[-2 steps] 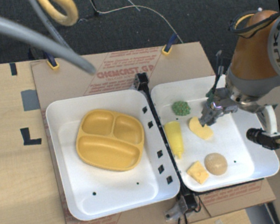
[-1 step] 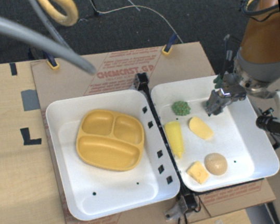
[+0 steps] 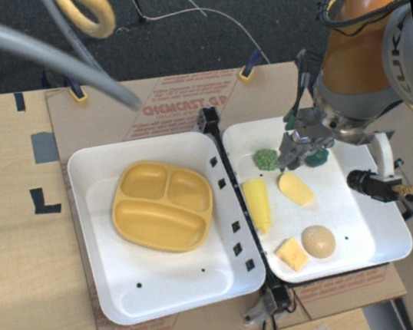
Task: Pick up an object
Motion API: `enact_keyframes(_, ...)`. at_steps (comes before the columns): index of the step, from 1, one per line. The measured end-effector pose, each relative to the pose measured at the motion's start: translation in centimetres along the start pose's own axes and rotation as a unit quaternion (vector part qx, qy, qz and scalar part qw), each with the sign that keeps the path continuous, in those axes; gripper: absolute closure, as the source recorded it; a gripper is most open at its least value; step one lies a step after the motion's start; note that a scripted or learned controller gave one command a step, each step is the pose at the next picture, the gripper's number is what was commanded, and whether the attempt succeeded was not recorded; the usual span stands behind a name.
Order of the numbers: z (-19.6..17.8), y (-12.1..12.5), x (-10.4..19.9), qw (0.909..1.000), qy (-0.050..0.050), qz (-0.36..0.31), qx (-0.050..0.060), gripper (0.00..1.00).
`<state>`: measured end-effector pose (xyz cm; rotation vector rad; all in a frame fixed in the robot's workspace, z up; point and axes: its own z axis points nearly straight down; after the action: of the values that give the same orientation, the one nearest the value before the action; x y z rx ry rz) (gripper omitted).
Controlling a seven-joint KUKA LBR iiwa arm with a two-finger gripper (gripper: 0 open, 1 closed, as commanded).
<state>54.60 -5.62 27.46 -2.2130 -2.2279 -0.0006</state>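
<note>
The right bin [image 3: 374,239] holds a green broccoli piece [image 3: 266,159], a yellow corn cob [image 3: 257,204], a pale yellow wedge [image 3: 296,188], a cheese block [image 3: 291,254] and a tan round ball [image 3: 318,241]. My gripper [image 3: 296,149] hangs low over the bin's far part, just right of the broccoli and above the wedge. A small dark-green thing [image 3: 316,157] lies right beside the gripper; whether they touch is unclear. The arm's wrist hides the bin's far right corner.
The left bin [image 3: 94,217] carries a yellow divided plate [image 3: 162,204]. A black clip strip [image 3: 231,195] runs along the seam between the bins. A black fitting [image 3: 371,183] on the arm hangs over the right bin's right side.
</note>
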Motion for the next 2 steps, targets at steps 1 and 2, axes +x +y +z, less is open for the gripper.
enact_keyframes(1,0.2,1.0,4.6,1.0000,0.000,0.000,0.000,1.00)
enact_keyframes(2,1.8,3.2,9.1,1.0000,-0.001,0.000,0.001,1.00)
